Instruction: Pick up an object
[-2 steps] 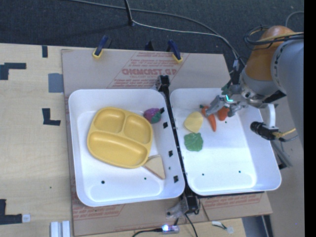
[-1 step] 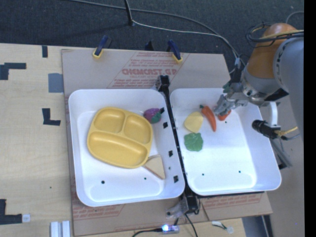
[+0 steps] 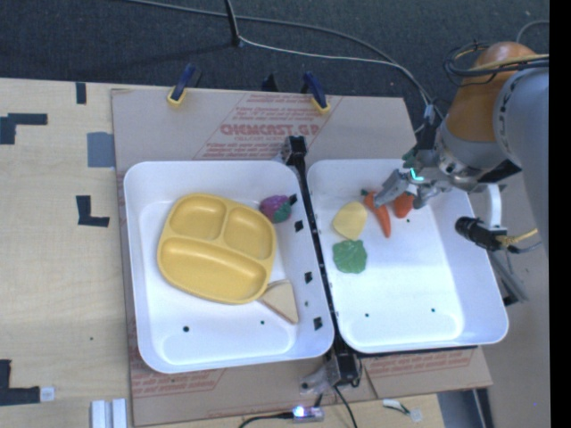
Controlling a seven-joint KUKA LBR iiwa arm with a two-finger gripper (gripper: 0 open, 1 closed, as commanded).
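Observation:
In the right bin (image 3: 446,328) my gripper (image 3: 390,192) hangs low near the far edge, right over the top end of an orange carrot (image 3: 384,220). A small red piece (image 3: 403,206) lies just right of the carrot, touching or almost touching the gripper. A yellow lump (image 3: 350,220) and a green leafy piece (image 3: 350,256) lie to the left of the carrot. I see nothing lifted off the bin floor.
The left bin (image 3: 205,350) holds a yellow divided plate (image 3: 216,248), a purple piece (image 3: 277,207) by the dividing wall and a beige wedge (image 3: 282,302) at the plate's near corner. The near half of the right bin is bare white floor.

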